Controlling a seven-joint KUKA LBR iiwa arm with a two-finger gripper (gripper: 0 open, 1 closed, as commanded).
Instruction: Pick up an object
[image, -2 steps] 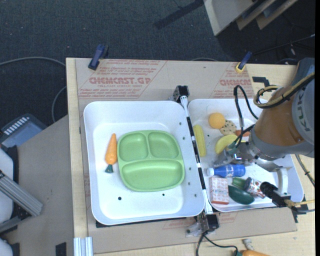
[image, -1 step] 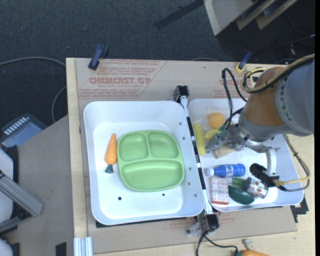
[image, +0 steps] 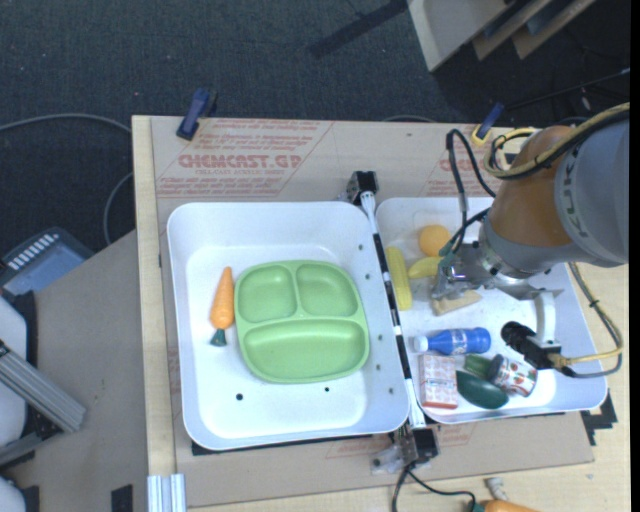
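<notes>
1. Bench: two shallow white bins sit side by side, the left bin (image: 190, 300) and the right bin (image: 575, 395), meeting along a central rim.
2. Left bin contents: a green divided plate (image: 300, 322) with three compartments lies near the middle; a toy carrot (image: 222, 302) lies just beside the plate's left edge, its orange body pointing away from the viewer and its dark green top toward the viewer.
3. Arm: the grey arm with its orange band (image: 525, 205) reaches in from the right and stands over the upper part of the right bin.
4. Gripper (image: 455, 290): lowered into the right bin beside a yellow banana-like piece (image: 400, 278) and below an orange ball (image: 433, 240). Whether it is parted or closed, or grips anything, cannot be told from this angle.
5. Right bin, nearer part: a small bottle with a blue body (image: 458, 341) lies on its side; below it lie a red-and-white packet (image: 437, 382), a dark green object (image: 482, 390) and a small red-labelled can (image: 516, 375), all close together.
</notes>
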